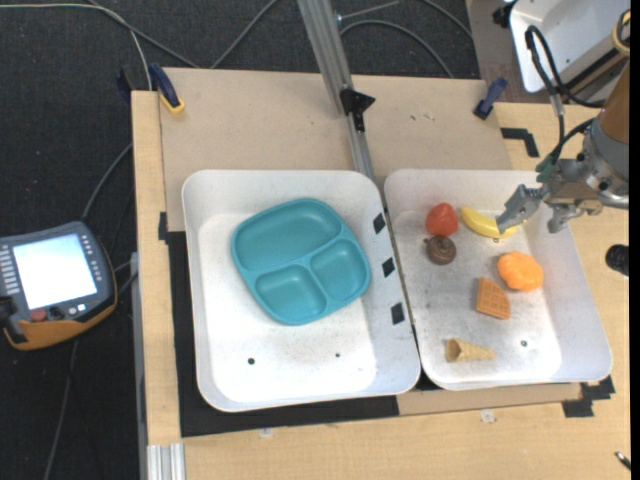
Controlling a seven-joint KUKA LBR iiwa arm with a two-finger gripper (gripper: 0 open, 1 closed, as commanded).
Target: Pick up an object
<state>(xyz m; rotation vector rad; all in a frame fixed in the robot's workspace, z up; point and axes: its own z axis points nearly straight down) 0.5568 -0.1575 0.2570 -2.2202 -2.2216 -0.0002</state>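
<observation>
Several small toy foods lie in the right bin. A red round fruit is at the upper left, with a brown round piece just below it. A yellow banana lies beside them, an orange fruit sits mid-bin, and a tan waffle piece and a small cone lie lower down. My gripper hangs over the bin's upper right, open, with nothing between its fingers. Its left finger is just right of the banana's end.
The left bin holds a teal divided plate. A metal post rises behind the bins. Blue clamps grip the board's back corners. A teach pendant lies off the bench to the left.
</observation>
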